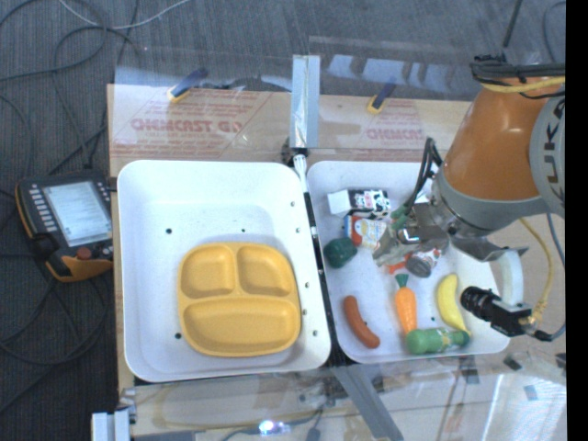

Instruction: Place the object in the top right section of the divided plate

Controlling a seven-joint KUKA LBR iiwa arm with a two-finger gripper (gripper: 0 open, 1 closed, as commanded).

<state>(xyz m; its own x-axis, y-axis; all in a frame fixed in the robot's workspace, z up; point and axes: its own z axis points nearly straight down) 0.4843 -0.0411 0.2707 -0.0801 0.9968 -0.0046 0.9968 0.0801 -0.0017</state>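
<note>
Divided plate (pixel 241 299) in left bin (pixel 156 200), all 3 sections bare. Tool (pixel 411 237) low over right bin's (pixel 322 200) clutter near carrot (pixel 405 306) and banana (pixel 447 303), presumably choosing a pick; open or closed, cannot tell.

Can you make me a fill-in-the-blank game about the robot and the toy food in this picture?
1. The yellow plate sits in the ____ bin.
2. The plate has ____ sections.
3. The carrot lies between the sausage and the ____.
4. The gripper is above the ____ bin.

Missing words: left; three; banana; right
</note>
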